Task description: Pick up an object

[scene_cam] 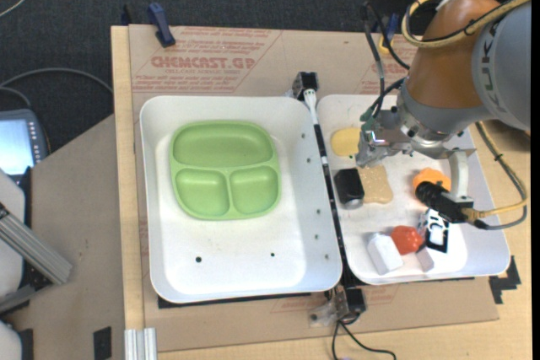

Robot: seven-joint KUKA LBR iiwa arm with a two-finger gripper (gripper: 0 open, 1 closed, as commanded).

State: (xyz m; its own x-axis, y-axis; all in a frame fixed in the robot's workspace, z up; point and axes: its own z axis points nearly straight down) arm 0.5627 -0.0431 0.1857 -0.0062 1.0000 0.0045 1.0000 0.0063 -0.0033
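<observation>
Overhead slanted view of a bench with two shallow white bins side by side; the left white bin [160,206], centre-left of the frame, holds a light green three-compartment plastic tray [224,169]; the right white bin [489,253], centre-right, holds the loose objects. The grey arm with an orange band [451,55] enters from the upper right; its two-finger gripper [371,149] hangs over the upper-left part of the right bin, whether spread or pressed together cannot be told. Just left of the gripper lies a pale yellow rounded item [343,141]; below it a tan flat slab [376,185] touches a small black block [348,185]; farther right an orange round item [429,179]; at lower right a red item [407,239], a white block [382,254] and a black-and-white patterned piece [437,229] lie close together.
</observation>
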